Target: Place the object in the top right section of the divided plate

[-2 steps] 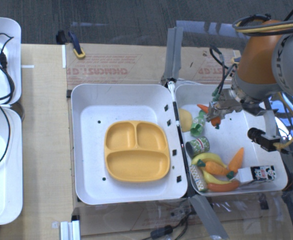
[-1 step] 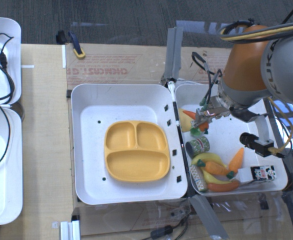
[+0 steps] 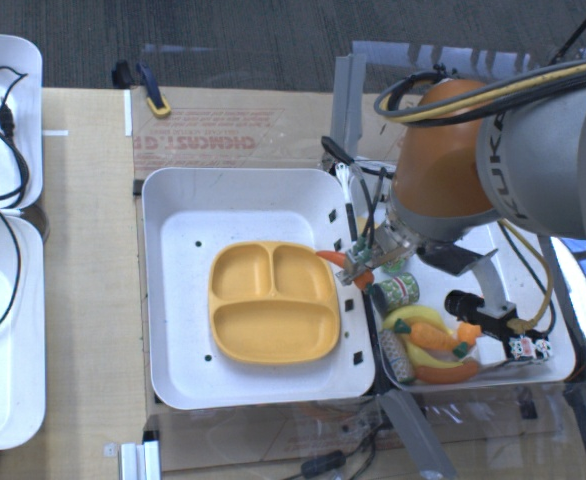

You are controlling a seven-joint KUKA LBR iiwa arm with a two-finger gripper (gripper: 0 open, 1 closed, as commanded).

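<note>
A yellow divided plate (image 3: 273,315) lies in the left white bin (image 3: 173,268), with two small sections at the top and one large section below. Its top right section (image 3: 301,271) holds nothing. My gripper (image 3: 357,266) hangs over the wall between the two bins, just right of the plate's top right rim. It is shut on a small orange object (image 3: 332,258), whose pointed end sticks out to the left toward the plate. The grey and orange arm covers much of the right bin's upper half.
The right bin (image 3: 563,363) holds a green-labelled can (image 3: 399,289), a banana (image 3: 420,318), an orange carrot-like toy (image 3: 438,336), a reddish sausage (image 3: 443,373) and a small black-and-white item (image 3: 529,348). Bare white floor surrounds the plate.
</note>
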